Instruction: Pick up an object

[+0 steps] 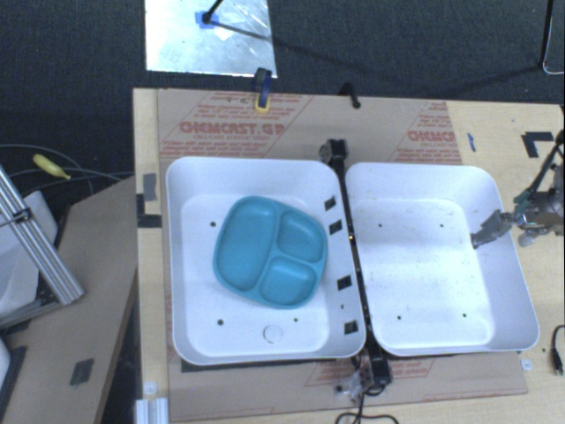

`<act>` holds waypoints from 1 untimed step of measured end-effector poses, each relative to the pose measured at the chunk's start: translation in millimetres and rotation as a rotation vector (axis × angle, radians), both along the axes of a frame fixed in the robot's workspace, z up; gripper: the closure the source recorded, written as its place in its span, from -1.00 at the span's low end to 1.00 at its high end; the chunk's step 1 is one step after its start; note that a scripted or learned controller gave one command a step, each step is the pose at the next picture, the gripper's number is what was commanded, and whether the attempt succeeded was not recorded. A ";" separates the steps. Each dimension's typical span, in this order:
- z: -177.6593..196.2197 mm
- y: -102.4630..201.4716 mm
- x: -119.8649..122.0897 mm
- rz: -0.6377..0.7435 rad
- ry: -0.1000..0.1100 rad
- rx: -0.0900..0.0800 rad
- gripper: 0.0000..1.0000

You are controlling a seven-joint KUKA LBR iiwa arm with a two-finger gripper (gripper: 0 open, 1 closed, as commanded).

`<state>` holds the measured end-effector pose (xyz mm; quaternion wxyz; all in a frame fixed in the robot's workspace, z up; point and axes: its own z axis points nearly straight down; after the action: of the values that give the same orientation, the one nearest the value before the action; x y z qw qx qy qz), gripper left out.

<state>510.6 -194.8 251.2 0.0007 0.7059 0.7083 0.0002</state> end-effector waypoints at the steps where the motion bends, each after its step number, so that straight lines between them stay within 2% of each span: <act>1: 184.6 66.3 -22.8 0.008 -0.021 -0.002 -1.00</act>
<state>487.8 -128.4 435.9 0.0087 0.7030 0.7111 0.0069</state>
